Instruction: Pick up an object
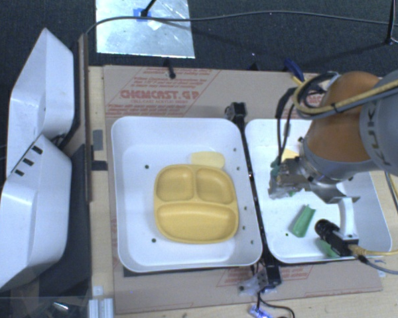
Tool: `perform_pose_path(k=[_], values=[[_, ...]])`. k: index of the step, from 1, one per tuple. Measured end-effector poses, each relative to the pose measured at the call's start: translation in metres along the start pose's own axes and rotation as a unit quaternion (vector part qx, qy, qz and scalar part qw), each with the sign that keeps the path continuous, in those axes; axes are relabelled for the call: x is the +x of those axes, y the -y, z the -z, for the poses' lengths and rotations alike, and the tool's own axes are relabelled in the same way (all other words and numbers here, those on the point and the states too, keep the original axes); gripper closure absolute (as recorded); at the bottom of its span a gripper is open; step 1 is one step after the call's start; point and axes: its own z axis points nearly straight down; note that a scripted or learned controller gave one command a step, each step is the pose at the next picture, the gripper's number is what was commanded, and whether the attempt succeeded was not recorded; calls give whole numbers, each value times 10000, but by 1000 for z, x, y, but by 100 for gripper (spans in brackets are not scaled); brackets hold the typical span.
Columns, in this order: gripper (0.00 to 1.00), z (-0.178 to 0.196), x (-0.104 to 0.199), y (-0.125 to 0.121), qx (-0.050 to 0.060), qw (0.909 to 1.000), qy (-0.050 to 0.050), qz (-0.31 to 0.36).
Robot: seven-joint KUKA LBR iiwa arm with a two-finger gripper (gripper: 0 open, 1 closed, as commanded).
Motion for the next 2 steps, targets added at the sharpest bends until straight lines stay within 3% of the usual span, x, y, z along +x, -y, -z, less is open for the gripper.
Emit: perform_pose_path(k=[2], values=[[100, 22, 113, -10, -4, 10000, 0, 0]])
